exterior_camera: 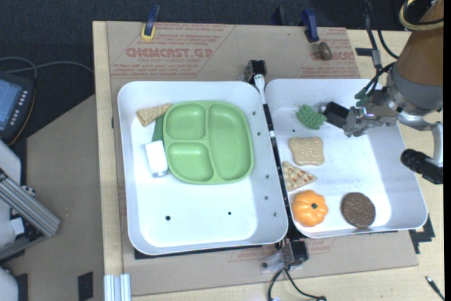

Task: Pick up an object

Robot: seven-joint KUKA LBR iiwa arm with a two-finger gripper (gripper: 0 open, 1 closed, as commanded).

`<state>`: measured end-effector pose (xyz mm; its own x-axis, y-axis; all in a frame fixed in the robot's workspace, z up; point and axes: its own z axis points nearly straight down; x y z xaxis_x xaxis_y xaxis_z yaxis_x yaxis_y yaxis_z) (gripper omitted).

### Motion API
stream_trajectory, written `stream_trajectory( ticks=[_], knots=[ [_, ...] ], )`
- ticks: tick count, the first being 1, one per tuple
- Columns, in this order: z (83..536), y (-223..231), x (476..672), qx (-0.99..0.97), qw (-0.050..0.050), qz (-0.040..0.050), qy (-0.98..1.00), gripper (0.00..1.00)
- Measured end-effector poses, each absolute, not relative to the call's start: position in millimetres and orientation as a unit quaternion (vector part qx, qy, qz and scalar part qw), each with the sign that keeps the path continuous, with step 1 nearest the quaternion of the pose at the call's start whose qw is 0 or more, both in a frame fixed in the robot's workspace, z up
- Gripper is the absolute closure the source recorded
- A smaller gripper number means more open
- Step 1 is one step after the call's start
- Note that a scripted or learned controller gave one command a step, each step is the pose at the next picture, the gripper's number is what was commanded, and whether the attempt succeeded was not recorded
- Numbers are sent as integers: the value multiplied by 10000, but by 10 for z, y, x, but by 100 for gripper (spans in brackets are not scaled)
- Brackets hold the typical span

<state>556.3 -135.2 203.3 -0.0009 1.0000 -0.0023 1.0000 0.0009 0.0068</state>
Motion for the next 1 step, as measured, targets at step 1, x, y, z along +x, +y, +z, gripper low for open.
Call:
stream_trajectory(
  ticks=[1],
  knots=[
    [2266, -1353, 5574, 7068, 25, 13, 7075, 100]
  ],
)
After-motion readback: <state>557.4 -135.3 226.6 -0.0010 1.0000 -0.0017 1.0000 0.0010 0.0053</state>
